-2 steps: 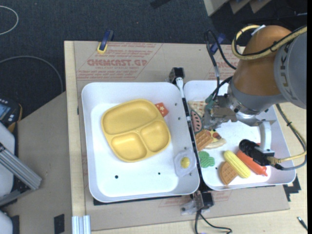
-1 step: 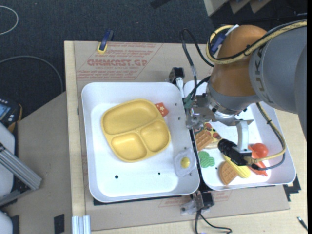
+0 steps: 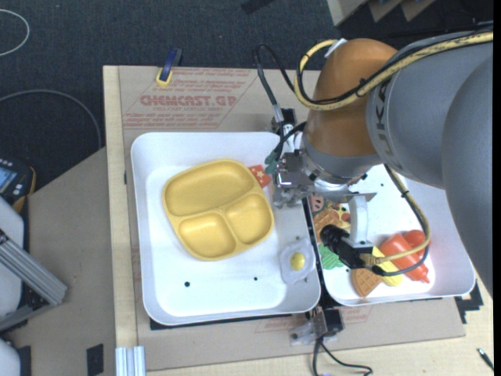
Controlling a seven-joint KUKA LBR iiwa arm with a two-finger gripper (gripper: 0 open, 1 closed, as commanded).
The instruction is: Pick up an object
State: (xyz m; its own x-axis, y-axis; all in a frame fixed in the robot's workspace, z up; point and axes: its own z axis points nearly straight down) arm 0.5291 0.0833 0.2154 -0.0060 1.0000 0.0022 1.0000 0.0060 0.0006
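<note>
One yellow divided plate lies in the left bin, its long axis running upper-left to lower-right.

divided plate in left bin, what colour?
Yellow; the plate shows clearly in the camera view.

The grey arm reached in from the right, its bulk sloping down toward the wrist. The orange band sat directly above the pincer, which pointed downward beneath the wrist flange. A yellow-and-black cable looped over the band above the pincer.
</note>
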